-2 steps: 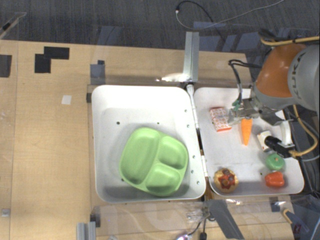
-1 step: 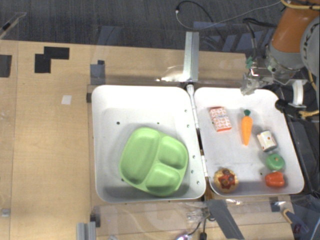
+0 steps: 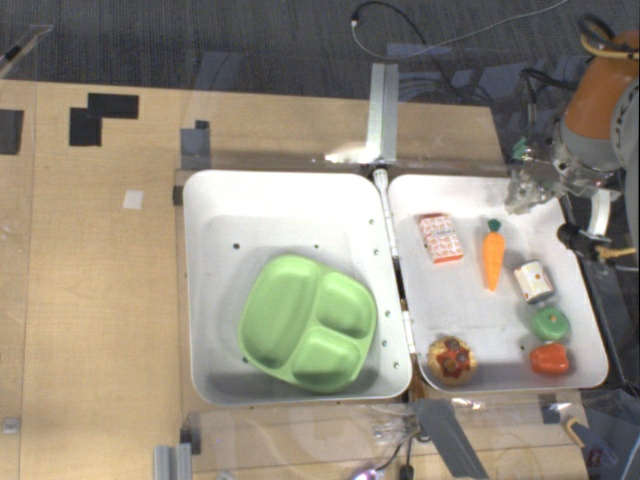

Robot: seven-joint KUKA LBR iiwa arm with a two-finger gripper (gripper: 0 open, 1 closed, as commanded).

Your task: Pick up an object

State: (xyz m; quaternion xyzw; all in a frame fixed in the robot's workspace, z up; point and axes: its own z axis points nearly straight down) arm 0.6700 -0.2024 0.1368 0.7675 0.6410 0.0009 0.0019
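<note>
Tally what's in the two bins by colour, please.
Green: 2, the divided plate in the left bin and a small round green item in the right bin
Orange: 1, the carrot
Red: 1, the tomato-like item
Pink/white: 1, the patterned box
White/tan: 1, the small cylinder
Mixed red-yellow: 1, the round item
Total: 7

Light wood bench [image 3: 90, 298], viewed from above at a slant. Two shallow white bins side by side directly on it, touching along middle edge: left bin [image 3: 215, 218], right bin [image 3: 470, 313]. Metal upright bracket [image 3: 384, 108] at back, btwn the two bins. Black tape marks [image 3: 100, 116] on bench top-left, plus small white square [image 3: 133, 200] nearby. Metal clamp fittings [image 3: 172, 460] at front edge, near left bin's corner.
</note>
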